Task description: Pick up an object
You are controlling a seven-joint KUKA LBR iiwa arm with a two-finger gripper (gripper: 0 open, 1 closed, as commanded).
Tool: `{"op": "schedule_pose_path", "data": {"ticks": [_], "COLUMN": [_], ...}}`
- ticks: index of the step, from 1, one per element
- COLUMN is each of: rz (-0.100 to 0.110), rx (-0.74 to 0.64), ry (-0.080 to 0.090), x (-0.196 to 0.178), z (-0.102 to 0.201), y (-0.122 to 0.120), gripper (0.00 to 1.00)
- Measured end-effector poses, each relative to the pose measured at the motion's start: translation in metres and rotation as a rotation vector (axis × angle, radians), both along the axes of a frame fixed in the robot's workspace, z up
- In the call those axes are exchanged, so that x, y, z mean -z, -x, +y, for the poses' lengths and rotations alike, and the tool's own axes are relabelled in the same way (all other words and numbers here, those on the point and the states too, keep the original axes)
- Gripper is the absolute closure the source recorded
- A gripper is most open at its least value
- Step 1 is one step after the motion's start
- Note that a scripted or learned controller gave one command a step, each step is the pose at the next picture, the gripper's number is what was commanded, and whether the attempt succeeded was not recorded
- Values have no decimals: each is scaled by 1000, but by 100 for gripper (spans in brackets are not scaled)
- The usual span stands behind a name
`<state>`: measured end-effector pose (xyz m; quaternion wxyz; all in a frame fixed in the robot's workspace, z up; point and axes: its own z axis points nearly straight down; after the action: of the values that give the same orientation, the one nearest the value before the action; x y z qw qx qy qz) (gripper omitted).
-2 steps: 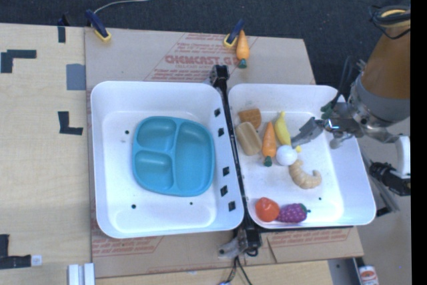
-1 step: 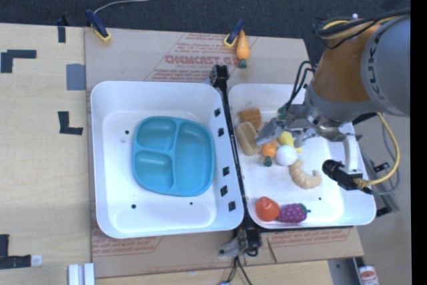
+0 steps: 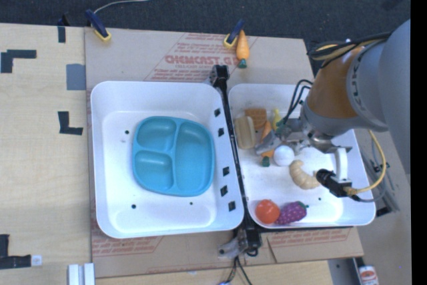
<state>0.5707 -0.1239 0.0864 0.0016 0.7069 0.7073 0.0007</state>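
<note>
My gripper (image 3: 272,142) reaches down into the right bin (image 3: 357,213), among a cluster of toy foods. Just left of it lies a pale bread slice (image 3: 245,132), with a brown toast piece (image 3: 255,115) and an orange piece (image 3: 276,119) behind it. A white egg (image 3: 283,155) sits right below the gripper, beside a small green bit (image 3: 265,161). Further forward lie a croissant (image 3: 303,175), a red tomato (image 3: 267,211) and purple grapes (image 3: 292,212). The wrist hides what lies directly under the gripper.
The left bin (image 3: 107,110) holds a blue divided plate (image 3: 173,155). A toy carrot (image 3: 241,46) lies on the cardboard behind the bins, next to a yellow clamp (image 3: 233,36). The arm's grey and orange body (image 3: 340,93) covers the right bin's far right corner.
</note>
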Motion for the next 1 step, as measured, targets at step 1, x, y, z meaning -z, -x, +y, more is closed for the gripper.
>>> {"op": "schedule_pose_path", "data": {"ticks": [1], "rz": [-1], "rx": [-1], "ry": [1], "x": [0], "z": [-2], "y": [-80], "gripper": [0]}}
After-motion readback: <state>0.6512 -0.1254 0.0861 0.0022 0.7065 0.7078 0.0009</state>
